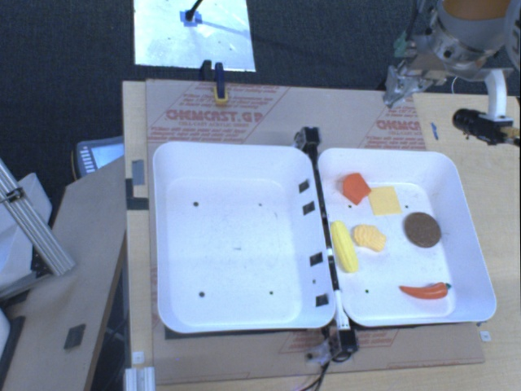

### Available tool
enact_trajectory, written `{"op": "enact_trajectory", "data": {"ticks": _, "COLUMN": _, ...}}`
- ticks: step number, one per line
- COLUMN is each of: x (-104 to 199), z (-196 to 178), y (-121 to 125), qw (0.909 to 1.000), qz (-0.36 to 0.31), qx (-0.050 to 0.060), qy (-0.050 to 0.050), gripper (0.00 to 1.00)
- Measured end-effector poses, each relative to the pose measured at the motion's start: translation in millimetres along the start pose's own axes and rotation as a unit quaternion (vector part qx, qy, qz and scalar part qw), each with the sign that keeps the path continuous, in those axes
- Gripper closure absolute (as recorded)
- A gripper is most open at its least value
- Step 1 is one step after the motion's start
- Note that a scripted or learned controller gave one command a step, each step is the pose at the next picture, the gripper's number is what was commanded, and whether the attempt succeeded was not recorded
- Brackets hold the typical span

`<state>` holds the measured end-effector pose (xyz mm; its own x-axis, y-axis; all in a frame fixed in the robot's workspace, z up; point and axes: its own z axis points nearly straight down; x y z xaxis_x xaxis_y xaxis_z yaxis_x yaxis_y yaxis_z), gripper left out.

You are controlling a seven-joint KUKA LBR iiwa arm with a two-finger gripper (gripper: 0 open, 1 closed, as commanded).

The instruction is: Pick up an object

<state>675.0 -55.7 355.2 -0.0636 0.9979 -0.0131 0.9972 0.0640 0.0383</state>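
The right bin (472, 243) holds several small objects. An orange-red wedge (356, 187) lies near its far left, with a flat yellow square (385, 200) beside it. A brown disc (422, 229) sits toward the right. A ridged yellow piece (369, 236) and a yellow banana shape (344, 246) lie by the left wall. A red chili pepper (424, 291) rests near the front. My gripper (397, 88) hangs high beyond the bin's far edge, over the cardboard, well away from every object and with nothing seen in it.
The left bin (163, 243) sits beside the right one, joined by black clips (313, 210). A yellow and blue clamp (220, 84) stands at the back. A black fixture (480, 125) juts in at the right. A metal rail (32, 226) lies off the bench's left.
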Motion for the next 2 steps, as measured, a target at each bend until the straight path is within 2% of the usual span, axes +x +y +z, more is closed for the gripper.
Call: {"op": "enact_trajectory", "data": {"ticks": 2, "x": 0.4, "z": -22.5, "y": 2.4, "qw": 1.0, "qz": -0.005, "qx": -0.004, "qy": -0.001, "gripper": 1.0}}
